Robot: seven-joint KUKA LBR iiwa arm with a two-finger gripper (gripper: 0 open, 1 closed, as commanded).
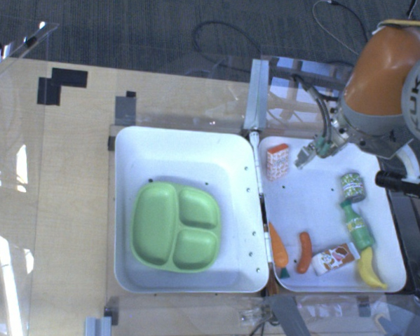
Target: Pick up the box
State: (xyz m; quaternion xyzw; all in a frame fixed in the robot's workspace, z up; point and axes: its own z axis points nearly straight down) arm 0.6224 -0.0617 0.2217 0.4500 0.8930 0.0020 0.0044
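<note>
A small orange and white box (277,162) stands upright in the far left corner of the right bin (313,204). My gripper (315,152) hangs just to the box's right, a short gap away from it, with nothing seen in it. The grey and orange arm (387,75) reaches in from the upper right. A second carton, red and white (334,259), lies on its side near the bin's front edge.
The right bin also holds a carrot (279,248), a sausage (304,251), a banana (370,269), a green bottle (356,224) and a small can (352,184). A green divided plate (177,225) lies in the left bin (183,145).
</note>
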